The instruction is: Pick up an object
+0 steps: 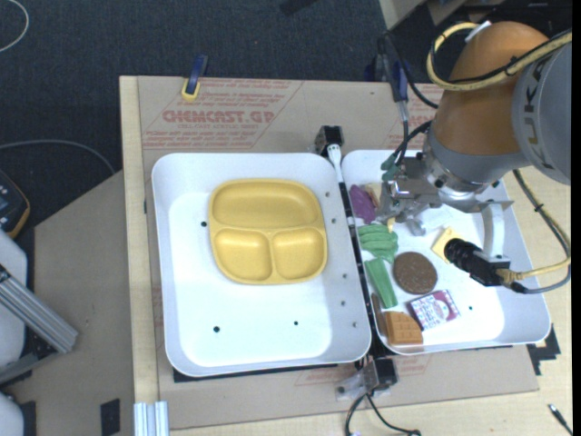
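Note:
The right bin (522,321) holds several small objects. A purple piece (363,202) lies at its left wall, with a green leafy toy (376,241) and a green pod (384,282) below it. A brown round disc (415,272) sits mid-bin. A pink-and-white packet (434,309) and a tan cracker (400,327) lie near the front. A yellow piece (442,240) peeks out by the arm. My gripper (405,212) hangs low over the bin's upper left part, just right of the purple piece and above the green toy. Nothing is seen held in it.
The left bin (182,316) carries a yellow divided plate (268,228). The grey arm with its orange band (486,71) covers the right bin's back part. A black connector with a yellow cable (472,260) hangs over the bin's right half.

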